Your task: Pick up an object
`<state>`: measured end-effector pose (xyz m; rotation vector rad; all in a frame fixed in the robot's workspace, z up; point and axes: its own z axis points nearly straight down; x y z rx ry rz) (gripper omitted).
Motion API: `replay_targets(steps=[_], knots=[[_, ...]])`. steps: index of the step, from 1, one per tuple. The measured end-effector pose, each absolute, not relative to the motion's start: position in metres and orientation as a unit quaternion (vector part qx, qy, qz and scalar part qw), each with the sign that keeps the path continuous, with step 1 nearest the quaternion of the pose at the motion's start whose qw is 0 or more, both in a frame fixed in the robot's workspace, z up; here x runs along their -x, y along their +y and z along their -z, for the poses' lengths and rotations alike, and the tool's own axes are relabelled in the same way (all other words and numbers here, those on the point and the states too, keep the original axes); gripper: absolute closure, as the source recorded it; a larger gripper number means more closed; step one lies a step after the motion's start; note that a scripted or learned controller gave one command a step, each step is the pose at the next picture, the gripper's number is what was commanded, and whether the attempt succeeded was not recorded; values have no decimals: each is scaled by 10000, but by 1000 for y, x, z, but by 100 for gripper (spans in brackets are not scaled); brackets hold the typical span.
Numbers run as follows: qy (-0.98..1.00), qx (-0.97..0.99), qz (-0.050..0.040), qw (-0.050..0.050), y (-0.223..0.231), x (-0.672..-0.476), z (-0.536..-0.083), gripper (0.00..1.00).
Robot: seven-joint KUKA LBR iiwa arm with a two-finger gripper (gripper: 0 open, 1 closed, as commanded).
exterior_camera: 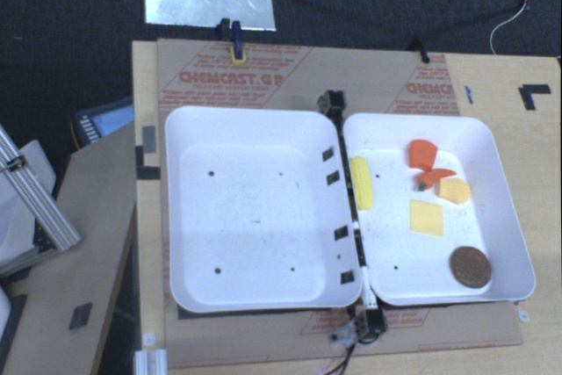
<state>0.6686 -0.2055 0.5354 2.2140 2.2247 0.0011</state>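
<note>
- Left bin (pixel 173 189): nothing to pick in it. All candidates sit in the right bin (pixel 513 219).
- Right bin contents: corn (pixel 361 182) lying along the left wall; orange wedge (pixel 422 153) near the far wall; small red piece (pixel 434 178) just below it, touching or nearly touching the orange block (pixel 455 190); yellow slab (pixel 428 218) mid-bin; brown disc (pixel 471 266) near the front right corner.
- Fingers: cannot tell their state. Nothing in the bin looks lifted or gripped, so I judge the pick not yet begun.
- Risk 1: the corn is hard against the wall and the clips (pixel 333 178) on the divider. A finger coming down on that side would likely strike the rim.
- Risk 2: slab and disc look flat and low. Fingers may close over the top and come up empty, or skid them across the floor.
- Risk 3: wedge, red piece and block are crowded. A descent there could knock a neighbour away or pinch two at once.
- Risk 4: the disc is near the corner, leaving little room for a finger on the wall side.
- Best odds, in my judgement: the block, approached from its open right side.
</note>
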Motion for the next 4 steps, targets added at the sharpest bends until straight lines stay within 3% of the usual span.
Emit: replay_targets(steps=[4], knots=[[7090, -7052, -3, 15, -205, -669, -535, 100]])
